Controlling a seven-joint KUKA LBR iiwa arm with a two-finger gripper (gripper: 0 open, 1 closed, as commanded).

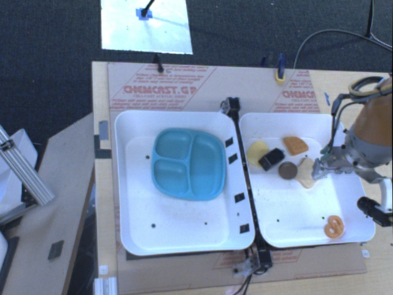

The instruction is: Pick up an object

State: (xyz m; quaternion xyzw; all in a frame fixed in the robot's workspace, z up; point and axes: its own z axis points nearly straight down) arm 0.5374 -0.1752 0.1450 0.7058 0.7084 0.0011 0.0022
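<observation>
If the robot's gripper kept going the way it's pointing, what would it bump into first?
Probably the pale beige piece right at the gripper, then the brown round piece beyond. Height is hard to judge.

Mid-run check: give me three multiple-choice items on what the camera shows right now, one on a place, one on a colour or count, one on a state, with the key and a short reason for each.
1. Where does the blue divided plate lie?
A. in the left bin
B. in the right bin
C. on the bare bench

2. What colour is the pretzel-shaped piece near the right bin's front corner?
A. green
B. orange
C. black

3. How does the gripper stand?
A. raised far above the bench
B. over the left bin
C. low in the right bin beside the pale piece

Key: 1 A, the plate sits inside the left bin's walls. 2 B, it shows orange against the white floor. 3 C, its tip meets the cluster by the brown round piece.
</observation>
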